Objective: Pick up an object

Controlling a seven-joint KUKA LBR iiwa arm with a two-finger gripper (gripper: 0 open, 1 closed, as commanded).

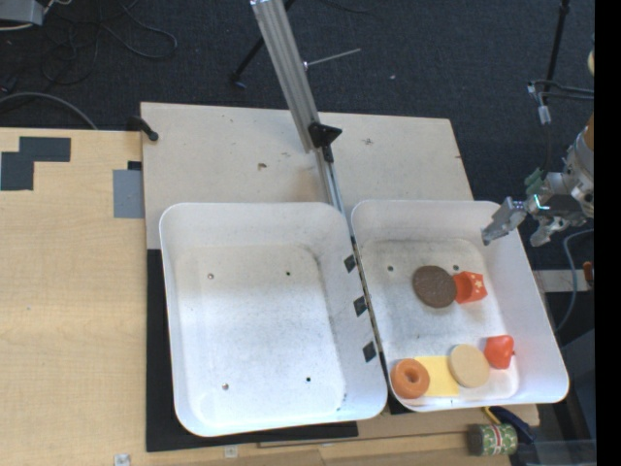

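Brown disc [434, 286], flat on the floor of the right bin [417, 205], about mid-bin. Round, so no long axis to line up with. Touching or just beside it on the right: small red block [471, 286]. Cannot tell which.

Further toward the near edge of the same bin: second red piece [499, 350], tan disc [470, 366] resting partly on a flat yellow card [439, 379], orange ring [410, 379] at the near-left corner. All bunched close, some touching.

Left bin [167, 223] alongside, nothing to grab there.

Gripper [511, 216] at the far-right corner of the right bin, over or just outside the rim, up off the floor. Holding nothing. Open or closed: cannot tell, too small and blurred.

Key relation: from the gripper, the brown disc and red block lie toward the near-left, inward into the bin. Red block is the nearer of the two, brown disc just past it. The bunch at the near edge is well apart from the gripper.

Judgement: task not started. Next move probably needs travel inward and down. Likely risk: the red block sits so close to the disc that closing on one may nudge the other. The flat disc looks low and hard to pinch; the block looks easier.
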